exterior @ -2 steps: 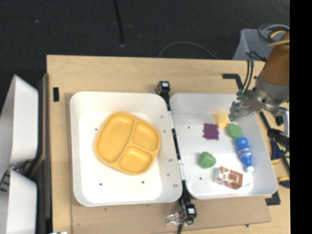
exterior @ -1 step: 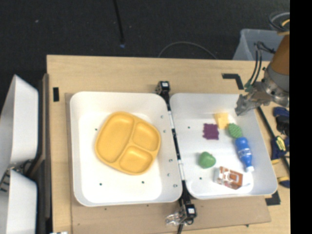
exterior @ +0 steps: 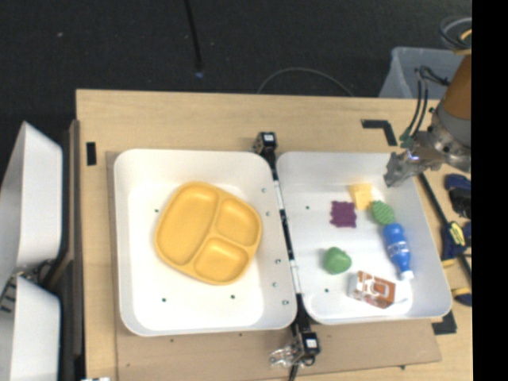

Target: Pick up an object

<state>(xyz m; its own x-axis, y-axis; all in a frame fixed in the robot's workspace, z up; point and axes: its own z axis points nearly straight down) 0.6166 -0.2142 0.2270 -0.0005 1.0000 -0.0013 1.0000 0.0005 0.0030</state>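
camera view looks down at a slant on a wooden bench (exterior: 182,117) bearing two shallow white bins side by side. left bin (exterior: 131,292) carries a yellow divided plate (exterior: 208,232) with three compartments, lying near the bin's middle and well apart from every wall. right bin (exterior: 317,173) carries the loose objects: a pale yellow block (exterior: 361,195) toward the far edge, a purple piece (exterior: 343,213) just beside it toward the divider, a green knobbly object (exterior: 382,212) touching or almost touching the block's near right corner, a blue bottle (exterior: 398,248) with a white cap lying along the right wall just below the green knobbly object, a smooth green object (exterior: 336,260) near the bin's middle, and a red and white packet (exterior: 375,289) close to the near right corner. the grey arm (exterior: 452,125) with its orange band comes in over the far right corner of the right bin, and the gripper (exterior: 399,169) hangs above that corner, apart from the objects, nearest the pale yellow block. nothing shows between its tips; whether it stands wide or narrow cannot be told. a grey box (exterior: 413,74) sits off the bench's far right corner, and blue tools (exterior: 459,213) lie beyond the right bin's right wall.
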